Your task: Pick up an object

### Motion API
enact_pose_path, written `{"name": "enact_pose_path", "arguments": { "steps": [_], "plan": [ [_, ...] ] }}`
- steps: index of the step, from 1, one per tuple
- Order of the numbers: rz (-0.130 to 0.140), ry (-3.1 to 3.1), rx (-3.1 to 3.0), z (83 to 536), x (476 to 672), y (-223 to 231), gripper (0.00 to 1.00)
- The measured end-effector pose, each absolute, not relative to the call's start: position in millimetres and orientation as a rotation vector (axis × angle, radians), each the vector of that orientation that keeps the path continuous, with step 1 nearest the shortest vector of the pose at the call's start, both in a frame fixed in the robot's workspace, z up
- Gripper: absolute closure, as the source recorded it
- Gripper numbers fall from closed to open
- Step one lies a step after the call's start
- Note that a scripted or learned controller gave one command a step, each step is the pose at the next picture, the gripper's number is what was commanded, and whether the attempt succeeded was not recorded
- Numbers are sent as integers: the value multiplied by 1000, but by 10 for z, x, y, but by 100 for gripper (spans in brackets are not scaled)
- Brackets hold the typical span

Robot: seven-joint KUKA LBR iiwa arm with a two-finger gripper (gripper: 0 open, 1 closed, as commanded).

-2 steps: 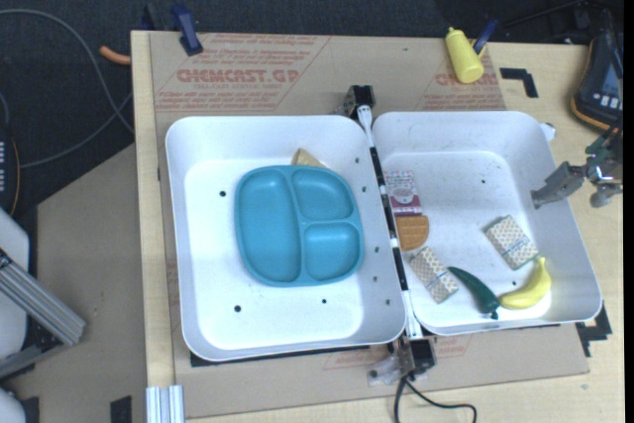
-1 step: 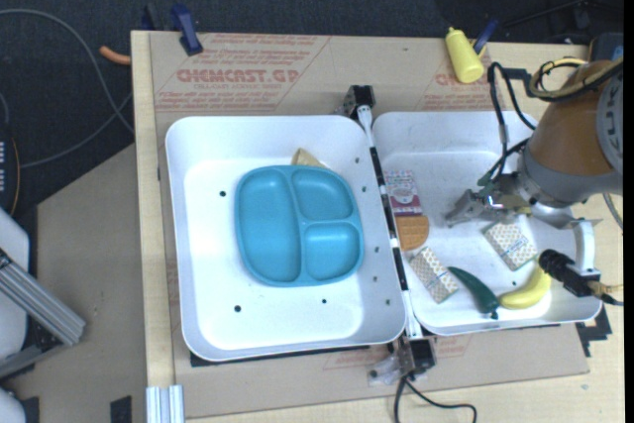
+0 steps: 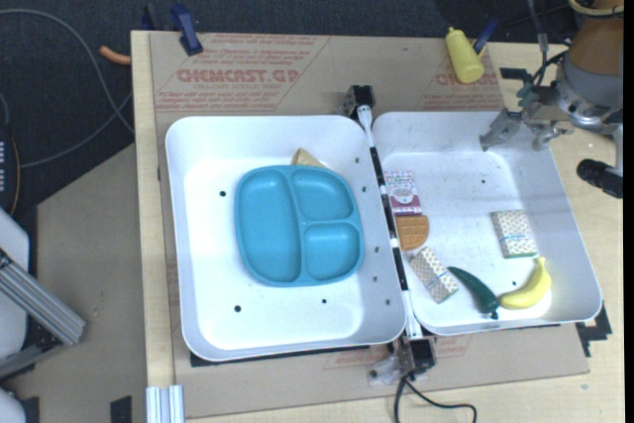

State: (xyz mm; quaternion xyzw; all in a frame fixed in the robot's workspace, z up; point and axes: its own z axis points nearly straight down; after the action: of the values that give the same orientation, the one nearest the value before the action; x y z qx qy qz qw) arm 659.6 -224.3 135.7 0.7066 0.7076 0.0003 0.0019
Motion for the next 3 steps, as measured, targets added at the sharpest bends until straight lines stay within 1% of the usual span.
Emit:
{"name": "enact_pose_path", "arguments": {
  "steps": [1, 2, 3],
  "plan": [
    [2, 2219, 2217, 2082, 6318, -2241, 0],
    [-1, 2223, 2218, 1488, 6664, -2231, 0],
    [2, 2220, 2216, 2366, 6675, -2238, 0]
  ]
}}
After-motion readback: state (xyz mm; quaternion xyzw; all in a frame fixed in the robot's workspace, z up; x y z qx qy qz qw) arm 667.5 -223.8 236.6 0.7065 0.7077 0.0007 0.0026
